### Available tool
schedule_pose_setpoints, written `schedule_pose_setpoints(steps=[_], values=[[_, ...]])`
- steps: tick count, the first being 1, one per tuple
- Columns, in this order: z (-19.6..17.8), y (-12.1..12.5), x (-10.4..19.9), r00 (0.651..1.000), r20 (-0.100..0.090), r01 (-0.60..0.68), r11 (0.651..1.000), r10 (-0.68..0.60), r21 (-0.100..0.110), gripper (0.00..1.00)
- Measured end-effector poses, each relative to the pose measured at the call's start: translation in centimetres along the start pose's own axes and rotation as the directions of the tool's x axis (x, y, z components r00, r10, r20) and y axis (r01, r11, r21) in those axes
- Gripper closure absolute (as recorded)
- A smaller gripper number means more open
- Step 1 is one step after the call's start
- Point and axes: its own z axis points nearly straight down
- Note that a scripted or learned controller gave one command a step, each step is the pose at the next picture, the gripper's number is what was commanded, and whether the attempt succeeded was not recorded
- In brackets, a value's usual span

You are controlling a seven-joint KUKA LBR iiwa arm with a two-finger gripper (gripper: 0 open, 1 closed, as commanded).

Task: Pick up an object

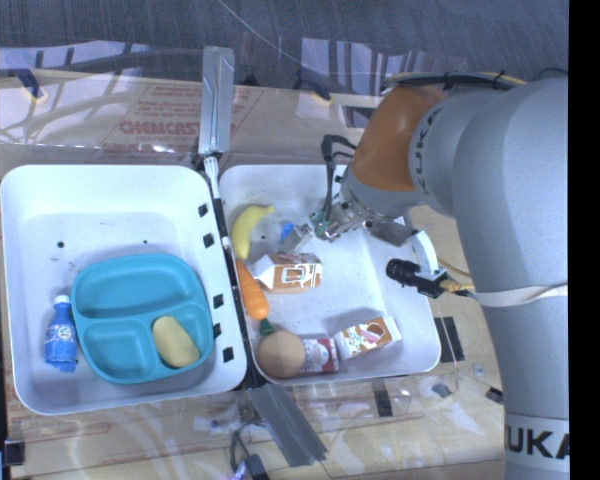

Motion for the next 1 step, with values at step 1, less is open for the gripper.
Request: schedule_pose_setpoints(steps=[1], values=[[-1.06, 0.13, 0.06, 1.0, 0.0, 0.005, 1.0, -0.005, 0.0, 1.0]])
